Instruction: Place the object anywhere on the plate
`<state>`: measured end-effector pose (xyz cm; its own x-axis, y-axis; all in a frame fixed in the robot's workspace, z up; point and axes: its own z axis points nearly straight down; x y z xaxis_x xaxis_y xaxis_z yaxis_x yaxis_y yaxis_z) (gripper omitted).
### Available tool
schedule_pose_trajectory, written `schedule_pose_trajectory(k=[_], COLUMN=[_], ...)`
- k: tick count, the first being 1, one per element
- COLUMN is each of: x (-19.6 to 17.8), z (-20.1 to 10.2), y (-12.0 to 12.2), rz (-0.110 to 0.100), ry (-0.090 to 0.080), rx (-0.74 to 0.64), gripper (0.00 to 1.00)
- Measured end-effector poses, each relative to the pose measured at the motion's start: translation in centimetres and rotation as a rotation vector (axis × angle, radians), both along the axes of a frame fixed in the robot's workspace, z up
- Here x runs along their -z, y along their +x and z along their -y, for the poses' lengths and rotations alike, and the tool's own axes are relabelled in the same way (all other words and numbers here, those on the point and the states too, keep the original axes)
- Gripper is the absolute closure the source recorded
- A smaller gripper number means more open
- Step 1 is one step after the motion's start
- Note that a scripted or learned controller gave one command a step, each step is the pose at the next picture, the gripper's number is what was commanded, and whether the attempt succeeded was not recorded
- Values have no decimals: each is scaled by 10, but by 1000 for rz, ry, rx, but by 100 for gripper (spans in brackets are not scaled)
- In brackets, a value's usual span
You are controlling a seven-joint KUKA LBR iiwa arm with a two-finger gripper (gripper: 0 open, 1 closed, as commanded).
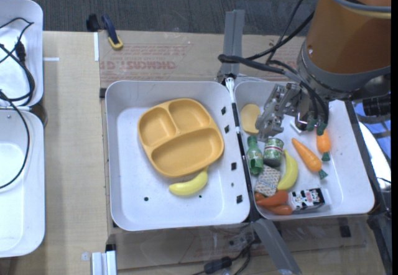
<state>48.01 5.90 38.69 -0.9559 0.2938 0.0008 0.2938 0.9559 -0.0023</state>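
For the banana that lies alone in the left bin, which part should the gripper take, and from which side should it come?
Probably the thick middle of the banana, from straight above. It lies flat on the left bin floor, its back nearly touching the plate. The fingers should close across its narrow width, one toward the plate, one on the open floor side.

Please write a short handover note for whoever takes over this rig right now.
Gripper: low over the right bin, above the small can; nothing visibly between its fingers.
Plate: yellow, three compartments, in the left bin, nothing on it.
A banana lies beside the plate's near edge, on the bin floor.
Done: nothing placed yet.
Left: pick an object and set it on the plate.
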Motion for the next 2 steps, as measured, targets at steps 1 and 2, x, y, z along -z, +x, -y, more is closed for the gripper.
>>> schedule_pose_trajectory(k=[1, 2], x=[93, 170], z=[-94, -105], y=[12, 27], rz=[-2, -3], ry=[0, -1], rx=[45, 54], gripper=[100, 100])
